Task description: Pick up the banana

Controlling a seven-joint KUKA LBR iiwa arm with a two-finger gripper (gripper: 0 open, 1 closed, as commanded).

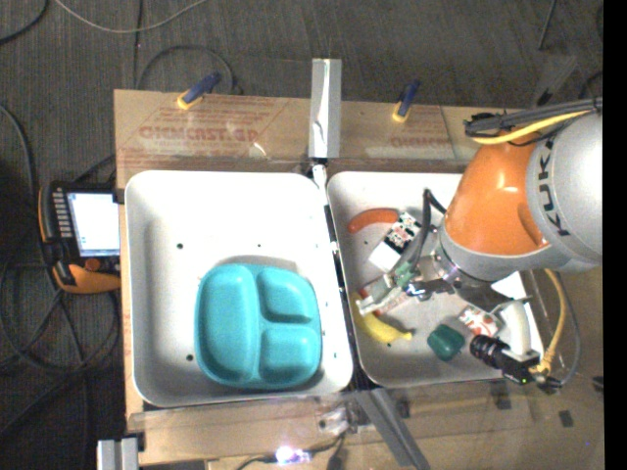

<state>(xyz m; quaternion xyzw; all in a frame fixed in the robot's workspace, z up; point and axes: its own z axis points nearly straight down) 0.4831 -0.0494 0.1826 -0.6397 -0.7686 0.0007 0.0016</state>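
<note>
The right bin (345,262) is crowded, while the left bin (157,223) holds a teal divided tray (259,327) with bare floor around it. The gripper (392,295) hangs low near the right bin's left wall, directly over the banana (382,328); whether it is spread or pinching, I cannot tell. The banana lies yellow, slightly curved, beside a green block (446,342).

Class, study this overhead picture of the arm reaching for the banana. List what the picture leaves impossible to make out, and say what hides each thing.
1. Gripper: small and cluttered in the camera view, so its grip is unreadable.
2. Banana: its upper end runs under the gripper; contact is unclear.
3. Right bin: the arm's orange band covers much of its floor.
4. Orange object: partly hidden by the wrist; its kind is unclear.
</note>
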